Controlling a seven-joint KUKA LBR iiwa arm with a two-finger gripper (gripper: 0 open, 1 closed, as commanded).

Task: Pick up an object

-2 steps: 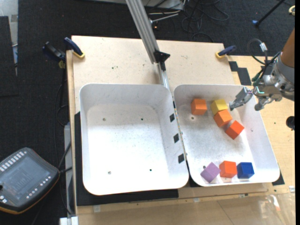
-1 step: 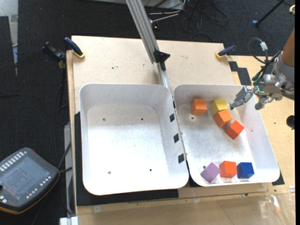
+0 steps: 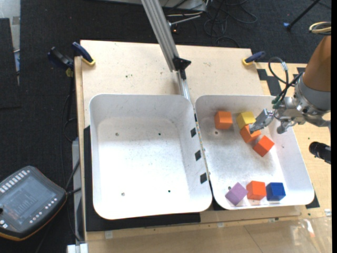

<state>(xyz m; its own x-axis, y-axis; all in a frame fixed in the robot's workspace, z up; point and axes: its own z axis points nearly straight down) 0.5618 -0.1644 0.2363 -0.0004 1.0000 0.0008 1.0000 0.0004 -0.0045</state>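
The right bin [image 3: 295, 162] holds several small blocks. An orange cube [image 3: 224, 120] lies at its back, with a yellow cube [image 3: 244, 118] beside it. Two more orange blocks [image 3: 247, 134] [image 3: 263, 145] lie just in front of the yellow one. Along the front wall sit a purple cube [image 3: 236, 193], an orange cube [image 3: 256, 190] and a blue cube [image 3: 275, 191]. My gripper [image 3: 261, 122] reaches in from the right and hangs low over the yellow cube and the nearest orange block, its tip right against them. Nothing is seen lifted.
The left bin [image 3: 105, 120] stands beside the right one, sharing a middle wall. A slanted metal bar [image 3: 160, 25] runs from the back down to the bins' junction. Clamps sit at the bench's back corners, and a handheld pendant [image 3: 26, 199] lies at the front left.
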